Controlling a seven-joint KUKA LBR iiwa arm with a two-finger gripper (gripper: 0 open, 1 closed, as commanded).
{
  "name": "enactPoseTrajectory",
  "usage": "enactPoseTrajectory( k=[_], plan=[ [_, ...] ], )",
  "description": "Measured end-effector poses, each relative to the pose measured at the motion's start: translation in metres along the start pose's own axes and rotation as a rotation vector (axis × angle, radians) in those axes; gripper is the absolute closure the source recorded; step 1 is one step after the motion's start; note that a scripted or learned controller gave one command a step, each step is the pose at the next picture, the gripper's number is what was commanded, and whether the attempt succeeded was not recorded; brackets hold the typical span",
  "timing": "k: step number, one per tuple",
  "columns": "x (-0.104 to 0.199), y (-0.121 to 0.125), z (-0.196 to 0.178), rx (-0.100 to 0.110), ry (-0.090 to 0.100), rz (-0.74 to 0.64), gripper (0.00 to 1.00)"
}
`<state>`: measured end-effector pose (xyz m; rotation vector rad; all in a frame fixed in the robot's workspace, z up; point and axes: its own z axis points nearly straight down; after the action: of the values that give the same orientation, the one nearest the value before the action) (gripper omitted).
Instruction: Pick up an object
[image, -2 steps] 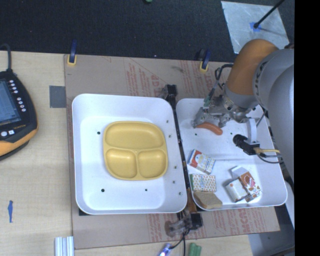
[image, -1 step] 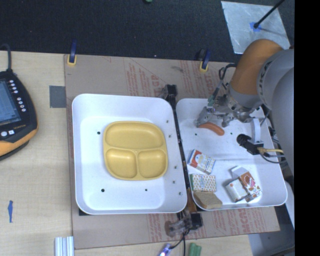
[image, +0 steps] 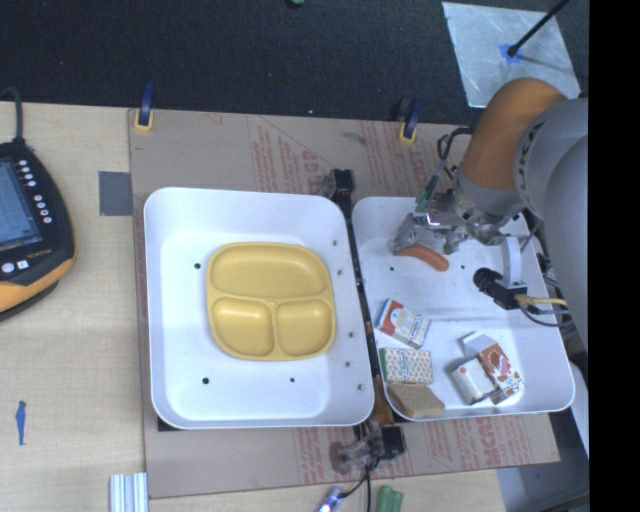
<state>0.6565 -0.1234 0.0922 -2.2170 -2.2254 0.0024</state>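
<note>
My gripper (image: 428, 236) hangs low over the far end of the right bin (image: 540, 335), with the grey arm and its orange band coming in from the right. Right beneath its tip lies a small orange-red sausage (image: 427, 259), which touches or nearly touches the gripper. Nearer the front of the same bin are a small red and white carton (image: 402, 323), a green-speckled cracker pack (image: 408, 365), a brown bread slice (image: 416, 401) and a red and white box (image: 486, 371). I see nothing lifted off the bin floor.
The left bin (image: 180, 370) holds a yellow divided plate (image: 271, 300). A teach pendant (image: 25, 225) lies on the bench at the far left. Clamps (image: 145, 105) pin the cardboard sheet at the back edge.
</note>
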Motion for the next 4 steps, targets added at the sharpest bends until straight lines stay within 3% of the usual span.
enactPoseTrajectory(
  k=[4],
  plan=[
    [-0.031, 0.000, 0.000, -0.004, 0.000, 0.003, 0.00]
  ],
)
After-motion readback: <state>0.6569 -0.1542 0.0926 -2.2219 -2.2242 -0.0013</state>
